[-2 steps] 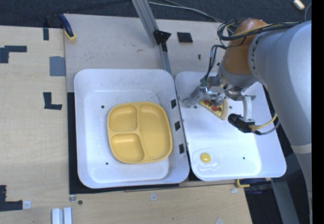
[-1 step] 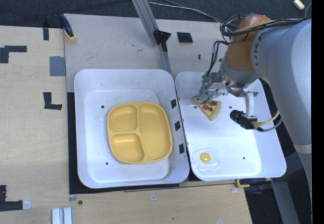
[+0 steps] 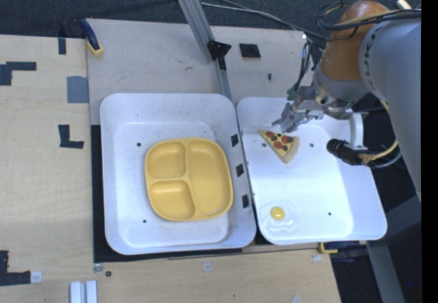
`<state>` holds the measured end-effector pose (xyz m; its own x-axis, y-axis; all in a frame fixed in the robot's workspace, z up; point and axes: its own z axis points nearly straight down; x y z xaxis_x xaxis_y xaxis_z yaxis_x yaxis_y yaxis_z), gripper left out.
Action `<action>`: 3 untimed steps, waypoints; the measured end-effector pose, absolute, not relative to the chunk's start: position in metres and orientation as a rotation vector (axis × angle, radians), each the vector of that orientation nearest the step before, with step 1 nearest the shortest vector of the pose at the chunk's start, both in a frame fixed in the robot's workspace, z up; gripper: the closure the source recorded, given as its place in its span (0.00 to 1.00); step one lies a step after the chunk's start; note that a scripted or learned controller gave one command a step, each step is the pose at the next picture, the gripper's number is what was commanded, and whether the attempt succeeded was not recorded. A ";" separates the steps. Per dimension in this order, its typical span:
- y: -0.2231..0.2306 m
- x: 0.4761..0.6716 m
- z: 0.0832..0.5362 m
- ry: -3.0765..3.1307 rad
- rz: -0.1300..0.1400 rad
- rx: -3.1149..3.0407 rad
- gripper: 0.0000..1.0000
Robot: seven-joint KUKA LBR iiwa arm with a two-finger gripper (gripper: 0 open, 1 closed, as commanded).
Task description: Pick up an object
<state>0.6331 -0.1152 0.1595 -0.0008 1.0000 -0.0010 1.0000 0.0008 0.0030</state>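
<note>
From the camera above the table (image 3: 164, 55) we see two white bins side by side. The left bin (image 3: 116, 158) holds a yellow plate (image 3: 188, 178) with three sections, lying flat near its middle. The right bin (image 3: 342, 192) holds two small toy foods: a pizza slice (image 3: 280, 145) in its upper part and a fried egg (image 3: 277, 215) near its lower left corner. The two are well apart, so each can be taken without disturbing the other.

The arm (image 3: 383, 48) reaches in from the right and bends down over the upper part of the right bin. Its pincer (image 3: 290, 120) hangs just above the upper edge of the pizza slice, very near it, maybe touching; we cannot decide this. The slice lies flat on the bin floor and we do not see it between the fingers, so we do not say it is held. Whether the pincer is spread or pressed together we cannot tell, because the fingertips are small and dark against the slice.

We judge that the pizza slice is the thing chosen for picking, because the pincer is placed right over it. The task seems to be at the approach, not at the lifting. A flat, thin slice gives little to grip, so we think the pincer must come down low and close on an edge, and it may slip off.
</note>
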 end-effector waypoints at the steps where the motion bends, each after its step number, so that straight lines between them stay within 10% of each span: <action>1: -0.117 0.638 0.203 2.221 0.003 2.217 1.00; 3: -0.059 0.642 0.261 2.229 0.001 2.215 1.00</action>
<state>0.6423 -0.0588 0.2606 -0.0064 1.0000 0.0008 1.0000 0.0064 -0.0003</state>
